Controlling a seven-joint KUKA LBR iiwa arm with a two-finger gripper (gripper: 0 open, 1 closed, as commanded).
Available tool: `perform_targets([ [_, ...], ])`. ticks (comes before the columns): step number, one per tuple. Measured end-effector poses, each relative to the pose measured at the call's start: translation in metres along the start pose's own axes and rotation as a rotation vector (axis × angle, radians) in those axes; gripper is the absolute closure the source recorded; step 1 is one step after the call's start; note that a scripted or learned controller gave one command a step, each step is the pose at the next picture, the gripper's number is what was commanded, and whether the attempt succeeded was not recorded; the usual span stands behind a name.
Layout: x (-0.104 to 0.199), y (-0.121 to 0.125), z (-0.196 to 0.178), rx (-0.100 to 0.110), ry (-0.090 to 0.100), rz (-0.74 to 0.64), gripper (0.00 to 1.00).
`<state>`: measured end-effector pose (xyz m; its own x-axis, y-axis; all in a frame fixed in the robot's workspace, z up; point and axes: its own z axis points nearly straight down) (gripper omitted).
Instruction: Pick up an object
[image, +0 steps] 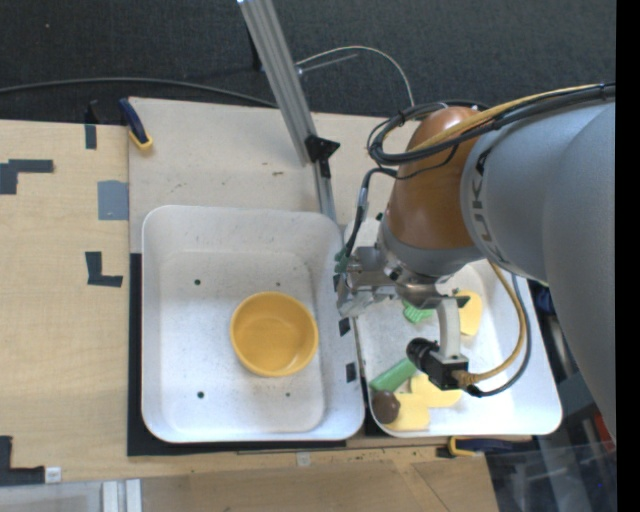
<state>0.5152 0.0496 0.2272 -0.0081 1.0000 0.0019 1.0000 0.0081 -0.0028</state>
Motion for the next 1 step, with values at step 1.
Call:
perform_targets([
  [1, 0.0465, 0.0053, -0.0039, 0.0, 0.0, 0.001, 1.0],
])
